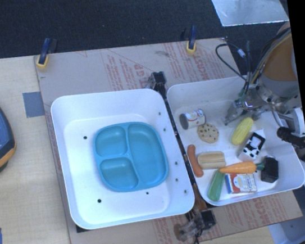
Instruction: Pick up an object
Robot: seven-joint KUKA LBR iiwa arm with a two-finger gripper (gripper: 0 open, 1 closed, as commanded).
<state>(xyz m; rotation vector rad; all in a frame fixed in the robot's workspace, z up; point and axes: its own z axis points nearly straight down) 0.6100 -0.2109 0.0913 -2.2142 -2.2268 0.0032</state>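
Corn cob (242, 130) lies just below-left of the claw (240, 110)

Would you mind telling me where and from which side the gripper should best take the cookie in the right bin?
Probably from straight above, fingers closing across the cookie at its edges. It lies flat, round and thin, apart from the can above it and the bun below, so there is room on its sides.
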